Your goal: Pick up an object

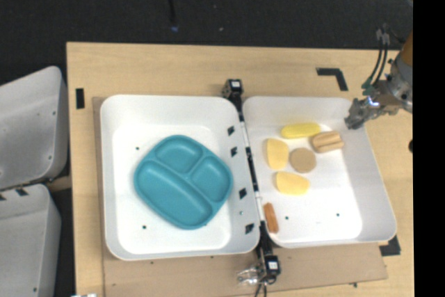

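Note:
The right bin (361, 198) holds several food pieces: a long yellow piece (300, 130), a tan bread-like roll (326, 142), a yellow wedge (277, 154), a round tan disc (302, 161), a second yellow wedge (292, 183) and a small orange-brown sausage (270, 217) by the bin's left wall. My gripper (356, 116) hangs at the right bin's upper right corner, to the right of the roll and apart from it. Nothing shows between its fingers.
The left bin (118, 149) carries a teal divided tray (183, 180). A black-clipped divider (245, 163) runs between the two bins. The arm (396, 83) enters from the right edge. A wooden bench (174, 69) surrounds both bins.

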